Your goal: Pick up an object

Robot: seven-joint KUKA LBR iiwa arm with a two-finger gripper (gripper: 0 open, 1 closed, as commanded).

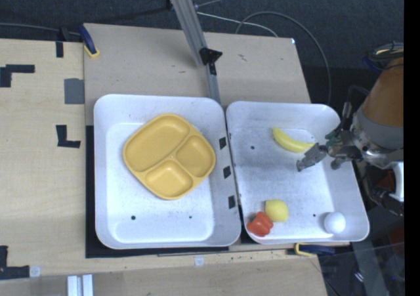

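A yellow banana lies in the upper part of the right bin. A yellow lemon and a red-orange fruit sit together at that bin's front left corner, and a white ball rests at its front right. My gripper hangs over the bin's right side, just right of the banana's tip, with its grey fingers spread and nothing between them.
The left bin holds a yellow divided plate. A grey metal pole slants in from the top to the divide between the bins. The arm's orange band stands at the right edge.
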